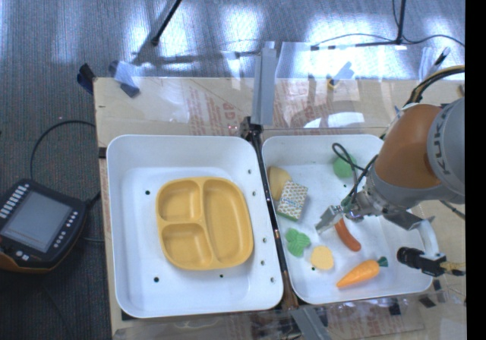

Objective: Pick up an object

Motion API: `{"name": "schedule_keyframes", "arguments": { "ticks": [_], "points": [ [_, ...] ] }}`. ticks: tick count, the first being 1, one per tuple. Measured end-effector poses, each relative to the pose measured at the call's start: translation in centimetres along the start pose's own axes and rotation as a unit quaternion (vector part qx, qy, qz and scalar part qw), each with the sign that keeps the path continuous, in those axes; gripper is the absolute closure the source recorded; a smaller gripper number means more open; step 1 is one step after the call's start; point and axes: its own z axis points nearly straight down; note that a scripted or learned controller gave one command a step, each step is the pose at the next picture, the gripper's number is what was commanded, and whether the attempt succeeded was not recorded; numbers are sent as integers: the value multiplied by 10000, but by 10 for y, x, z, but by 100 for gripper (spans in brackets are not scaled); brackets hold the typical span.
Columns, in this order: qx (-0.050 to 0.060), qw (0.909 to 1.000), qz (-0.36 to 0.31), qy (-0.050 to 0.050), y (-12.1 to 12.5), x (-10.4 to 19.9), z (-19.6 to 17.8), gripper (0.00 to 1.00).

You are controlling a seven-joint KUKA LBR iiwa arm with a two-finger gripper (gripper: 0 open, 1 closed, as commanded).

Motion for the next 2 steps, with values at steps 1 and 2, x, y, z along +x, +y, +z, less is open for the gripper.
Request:
{"name": "schedule_keyframes", "arguments": {
  "ticks": [1,2],
  "points": [
    [-49,9956,-936,-33,-15,-28,-88,0],
    [-3,9963,-865,0,-23,-15,0,0]
  ]
}}
